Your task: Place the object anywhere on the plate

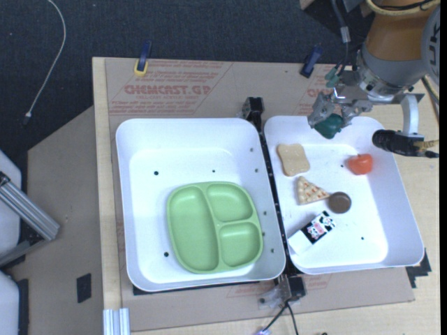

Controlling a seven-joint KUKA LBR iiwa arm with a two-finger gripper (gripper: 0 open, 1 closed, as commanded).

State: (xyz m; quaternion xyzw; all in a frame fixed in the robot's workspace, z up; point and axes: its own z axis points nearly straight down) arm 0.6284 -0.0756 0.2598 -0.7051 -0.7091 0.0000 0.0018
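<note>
Grey two-finger gripper (331, 119) is hanging over right white bin's (391, 246) back edge w/ jaws closed round a small teal object (328, 125), so carrying step; next needs a swing over to green three-section plastic plate (213, 226).

The arm (398, 26) is cut off by the top edge; the claw (328, 121) partly hides a teal object (328, 125).

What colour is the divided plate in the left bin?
Light green, plain, seen clearly in the camera view: plate.

Pale green plate (213, 227), white bins (133, 180), orange-red toy (360, 164), black-and-white carton (314, 230).
</note>
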